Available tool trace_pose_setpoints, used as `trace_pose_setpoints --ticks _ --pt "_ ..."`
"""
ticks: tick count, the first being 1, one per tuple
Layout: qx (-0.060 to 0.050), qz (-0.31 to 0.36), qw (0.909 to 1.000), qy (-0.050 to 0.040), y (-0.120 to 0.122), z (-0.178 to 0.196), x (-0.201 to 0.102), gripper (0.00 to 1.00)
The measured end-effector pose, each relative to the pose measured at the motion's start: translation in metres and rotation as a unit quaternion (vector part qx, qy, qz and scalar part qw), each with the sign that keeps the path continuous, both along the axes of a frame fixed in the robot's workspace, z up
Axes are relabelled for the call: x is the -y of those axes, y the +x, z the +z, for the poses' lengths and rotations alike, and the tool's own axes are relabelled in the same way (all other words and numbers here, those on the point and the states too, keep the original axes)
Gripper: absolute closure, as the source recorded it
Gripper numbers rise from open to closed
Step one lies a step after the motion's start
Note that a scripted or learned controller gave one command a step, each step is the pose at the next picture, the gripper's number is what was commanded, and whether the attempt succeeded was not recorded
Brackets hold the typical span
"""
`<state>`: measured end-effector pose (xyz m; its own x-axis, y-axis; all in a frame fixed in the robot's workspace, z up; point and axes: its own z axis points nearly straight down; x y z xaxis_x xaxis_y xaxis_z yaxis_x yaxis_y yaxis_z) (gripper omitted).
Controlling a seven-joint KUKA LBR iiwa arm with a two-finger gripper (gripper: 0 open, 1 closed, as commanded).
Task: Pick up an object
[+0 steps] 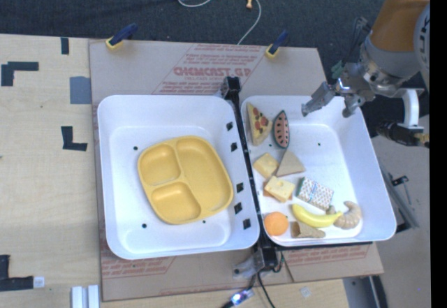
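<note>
Gripper up, carrying nothing.
You've got the gripper (pixel 328 103) spread wide above the right bin's (pixel 349 153) far rim; the toy food, banana (pixel 312 216) included, lies along its left and near sides.

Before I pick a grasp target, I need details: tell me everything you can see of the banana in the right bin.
The banana is a small yellow toy, plastic-looking and smoothly curved, lying flat near the front edge of the right bin. Its ends curl upward in the camera view. A patterned wrapped block sits just behind it, a tan croissant-like piece meets its right tip, and a brown slice lies against its front.
</note>
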<state>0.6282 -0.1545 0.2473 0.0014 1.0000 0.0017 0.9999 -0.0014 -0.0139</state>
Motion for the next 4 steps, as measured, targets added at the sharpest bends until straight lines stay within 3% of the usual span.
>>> trace_pose_setpoints --ticks 1,4 --pt "0.006 0.001 1.0000 -0.0010 0.002 0.008 0.000 0.00" --pt "0.005 0.002 1.0000 -0.0017 0.004 -0.166 -0.001 0.00"
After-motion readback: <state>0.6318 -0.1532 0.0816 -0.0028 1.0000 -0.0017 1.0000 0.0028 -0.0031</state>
